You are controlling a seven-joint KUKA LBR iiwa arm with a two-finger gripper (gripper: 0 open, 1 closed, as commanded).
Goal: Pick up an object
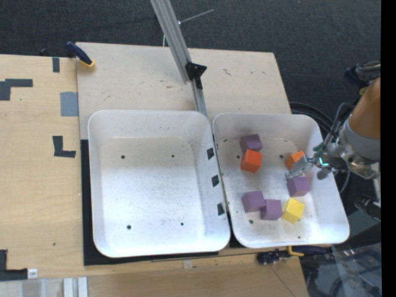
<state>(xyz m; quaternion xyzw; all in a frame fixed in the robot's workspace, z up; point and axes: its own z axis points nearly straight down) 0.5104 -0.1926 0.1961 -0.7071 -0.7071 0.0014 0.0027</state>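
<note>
The right bin [322,221] holds several small blocks. A purple cube [250,143] sits over an orange cube [251,160] near the bin's middle. Toward the front lie two purple cubes [253,200] [271,209] and a yellow cube [293,210]. By the right wall are a small orange block [294,159] and another purple cube [299,185]. My gripper [303,167] reaches in from the right, low in the bin, between that small orange block and that purple cube. I see no block lifted off the bin floor.
The left bin [99,184] stands beside the right one, sharing a raised rim [213,166]. A slanted metal bar [176,36] crosses the back of the bench. Cables and the arm's grey body [365,135] crowd the right edge.
</note>
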